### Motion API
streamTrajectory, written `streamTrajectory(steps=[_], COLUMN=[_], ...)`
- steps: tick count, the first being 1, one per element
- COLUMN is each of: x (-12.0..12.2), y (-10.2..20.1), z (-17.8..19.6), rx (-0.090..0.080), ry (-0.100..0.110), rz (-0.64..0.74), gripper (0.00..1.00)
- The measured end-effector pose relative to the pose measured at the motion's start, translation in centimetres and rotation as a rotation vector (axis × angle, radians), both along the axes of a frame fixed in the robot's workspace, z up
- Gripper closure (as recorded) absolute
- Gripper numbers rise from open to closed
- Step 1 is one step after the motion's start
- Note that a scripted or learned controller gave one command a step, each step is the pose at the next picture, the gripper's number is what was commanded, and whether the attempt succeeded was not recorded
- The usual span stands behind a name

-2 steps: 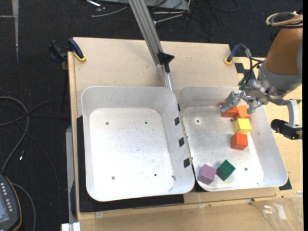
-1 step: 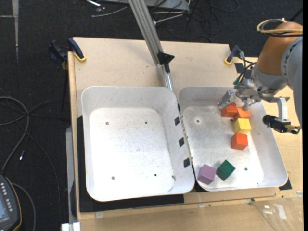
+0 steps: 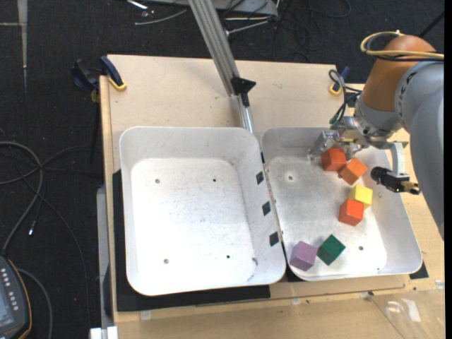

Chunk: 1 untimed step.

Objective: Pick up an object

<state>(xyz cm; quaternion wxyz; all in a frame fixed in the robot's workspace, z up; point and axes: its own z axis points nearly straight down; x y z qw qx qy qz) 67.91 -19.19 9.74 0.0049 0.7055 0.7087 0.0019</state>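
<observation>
Nearest your lens, at the front edge of the right bin (image 3: 395, 249), sit a purple block (image 3: 304, 255) and a dark green cube (image 3: 330, 248), just beside each other, matte and hard-edged. Further back in the same bin you have an orange-red cube (image 3: 351, 212) with a small yellow cube (image 3: 363, 193) touching its upper corner, then an orange block (image 3: 354, 169) and a red-orange block (image 3: 333, 159) at the rear, close together.

Arm pose: it reaches in from your right, grey casing with the orange band (image 3: 390, 76) bulging above the wrist, the wrist bent down toward the back of the right bin. The gripper (image 3: 332, 141) hangs right over the red-orange block, metal parts just at its top edge. You cannot tell from here whether the fingers are spread or pinching.

Both bins are shallow white plastic with rounded corners and speckled floors; the left bin (image 3: 134, 189) shows scuffs and a few dark dots. The worktop (image 3: 183, 90) is pale bare wood, with a slanted metal rail (image 3: 215, 37) crossing its rear.
</observation>
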Motion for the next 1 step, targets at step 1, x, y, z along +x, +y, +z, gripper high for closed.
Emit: streamTrajectory(steps=[1], x=[-4.93], y=[0.84], z=[-0.16], rx=[0.004], ry=[0.011], rz=[-0.006], gripper=[0.00])
